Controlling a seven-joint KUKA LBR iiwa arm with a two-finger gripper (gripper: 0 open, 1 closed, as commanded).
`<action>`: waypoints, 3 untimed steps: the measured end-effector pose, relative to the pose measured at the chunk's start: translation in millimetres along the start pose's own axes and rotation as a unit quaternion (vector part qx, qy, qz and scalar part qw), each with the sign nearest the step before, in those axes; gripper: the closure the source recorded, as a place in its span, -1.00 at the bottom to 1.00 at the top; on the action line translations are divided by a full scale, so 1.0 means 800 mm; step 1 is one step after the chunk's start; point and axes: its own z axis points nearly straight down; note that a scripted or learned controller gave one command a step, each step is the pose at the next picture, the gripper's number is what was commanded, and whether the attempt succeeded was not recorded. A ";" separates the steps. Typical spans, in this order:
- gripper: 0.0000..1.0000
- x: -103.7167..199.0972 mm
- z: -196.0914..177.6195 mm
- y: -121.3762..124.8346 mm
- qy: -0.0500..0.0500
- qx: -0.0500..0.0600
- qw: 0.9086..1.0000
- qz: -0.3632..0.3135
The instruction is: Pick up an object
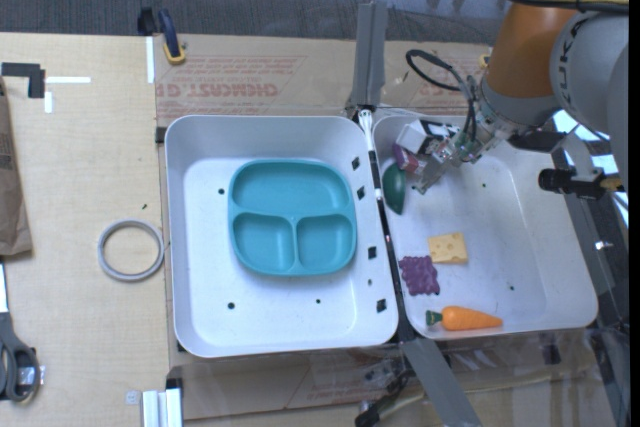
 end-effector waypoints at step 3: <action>-1.00 0.118 0.052 -0.171 -0.011 -0.017 1.000 0.024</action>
